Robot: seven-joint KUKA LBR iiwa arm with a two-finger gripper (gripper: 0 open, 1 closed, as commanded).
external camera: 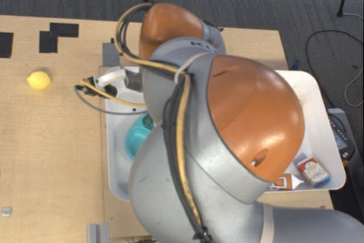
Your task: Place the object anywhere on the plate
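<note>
**Listener:** What does the camera see from above the bench?

**Arm:** Mostly me. My grey body with its orange caps (250, 116) crosses the middle of the frame and covers most of the two white bins. My wrist end sits near the upper left of the bins, around the white bracket and looping yellow cables (108, 85). The gripper itself lies under my own bulk, so I cannot tell whether my jaws are open, closed or holding anything.

**Listener:** Where is the plate, and the object meant for it?

**Arm:** A turquoise curved piece (136, 136) peeks out in the left bin (114, 179), just beside my body. I judge it to be the plate or a dish, though too little shows to be sure. A small red, white and blue box (313, 172) rests near the front corner of the right bin (313, 88). A yellow ball (38, 80) lies on the wooden benchtop (51, 168), well apart from both bins. Which item is the task's object I cannot tell.

**Listener:** Why are you bent over like that?

**Arm:** My guess is that I am reaching down over the left bin, close to the turquoise piece, either to release or to pick. Whether the placing is done cannot be judged from here.
</note>
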